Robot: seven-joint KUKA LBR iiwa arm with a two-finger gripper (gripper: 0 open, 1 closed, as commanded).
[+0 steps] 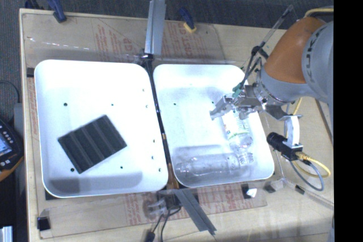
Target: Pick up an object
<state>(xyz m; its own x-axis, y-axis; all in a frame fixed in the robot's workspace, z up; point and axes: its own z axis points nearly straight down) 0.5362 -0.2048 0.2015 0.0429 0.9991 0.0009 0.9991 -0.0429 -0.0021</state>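
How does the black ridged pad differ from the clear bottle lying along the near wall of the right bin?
The pad is black, opaque, flat and ridged; the bottle is clear, rounded and hard to make out against the white. The pad lies askew in the left bin; the bottle lies in the right bin. Both rest on a bin floor, apart from the gripper.

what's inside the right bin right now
Two clear plastic bottles: one lying along the near wall, another below the gripper. The arm covers the right bin's far right corner.
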